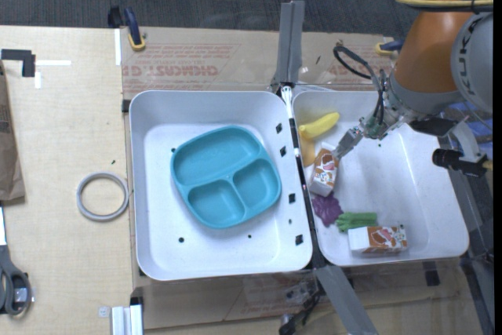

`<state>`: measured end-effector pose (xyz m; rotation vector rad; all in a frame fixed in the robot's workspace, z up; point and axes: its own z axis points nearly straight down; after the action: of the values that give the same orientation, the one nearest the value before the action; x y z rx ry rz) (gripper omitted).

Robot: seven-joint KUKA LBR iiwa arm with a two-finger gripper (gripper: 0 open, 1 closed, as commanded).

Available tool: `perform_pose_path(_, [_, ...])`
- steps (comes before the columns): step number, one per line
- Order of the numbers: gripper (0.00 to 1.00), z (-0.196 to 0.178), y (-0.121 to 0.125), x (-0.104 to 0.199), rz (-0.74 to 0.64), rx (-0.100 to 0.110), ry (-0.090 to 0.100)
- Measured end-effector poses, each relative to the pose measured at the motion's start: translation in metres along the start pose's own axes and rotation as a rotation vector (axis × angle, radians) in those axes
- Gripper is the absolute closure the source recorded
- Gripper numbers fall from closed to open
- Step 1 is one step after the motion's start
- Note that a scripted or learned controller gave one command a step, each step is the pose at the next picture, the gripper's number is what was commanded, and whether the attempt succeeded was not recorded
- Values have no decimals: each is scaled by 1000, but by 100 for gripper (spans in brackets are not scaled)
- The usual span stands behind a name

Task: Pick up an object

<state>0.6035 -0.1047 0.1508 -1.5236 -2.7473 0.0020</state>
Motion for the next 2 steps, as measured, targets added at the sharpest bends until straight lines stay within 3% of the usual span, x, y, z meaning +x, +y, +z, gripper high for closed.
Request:
perform_pose_path(1, [0,-37,14,-25,64,-2,-2])
perform_pose_path(2, [0,31,18,-11,85,-7,-6])
